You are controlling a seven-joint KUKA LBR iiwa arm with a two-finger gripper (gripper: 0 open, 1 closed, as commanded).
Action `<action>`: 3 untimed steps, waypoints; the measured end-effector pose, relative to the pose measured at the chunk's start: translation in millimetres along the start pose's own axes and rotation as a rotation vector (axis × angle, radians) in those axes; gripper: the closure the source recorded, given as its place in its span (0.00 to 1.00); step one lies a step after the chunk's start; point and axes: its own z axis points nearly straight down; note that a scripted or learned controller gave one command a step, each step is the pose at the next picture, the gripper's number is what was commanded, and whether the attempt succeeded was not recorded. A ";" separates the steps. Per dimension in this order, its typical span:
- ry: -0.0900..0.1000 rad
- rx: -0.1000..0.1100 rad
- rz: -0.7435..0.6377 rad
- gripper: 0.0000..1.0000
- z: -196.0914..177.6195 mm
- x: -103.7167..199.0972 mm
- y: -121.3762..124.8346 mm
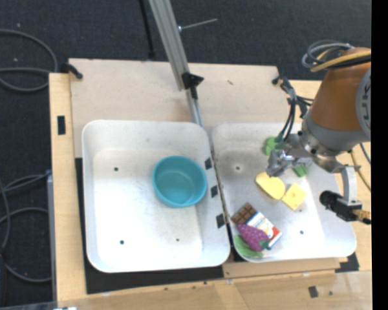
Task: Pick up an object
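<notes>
My gripper [279, 165] hangs over the right bin [330, 237], near its back half, on the grey arm with the orange band. Just below it lies a pale yellow rounded piece [271, 186], and a yellow block [295, 197] lies to that piece's right. A green object [270, 145] shows beside the gripper, partly hidden by it, with another green bit [301, 170] on the other side. I see nothing clearly held.
A teal bowl [179, 181] sits in the left bin [116, 237]. At the right bin's front left lie a brown chocolate bar [244, 212], a small colourful box [267, 228], purple grapes [252, 236] and a pale dish [246, 253]. A metal post [171, 37] rises behind the bins.
</notes>
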 end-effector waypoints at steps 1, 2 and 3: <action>0.003 0.005 -0.004 1.00 -9.2 44.9 -2.6; 0.003 0.004 -0.005 1.00 -20.6 99.4 -8.0; 0.004 0.008 -0.006 1.00 -26.3 156.3 -24.5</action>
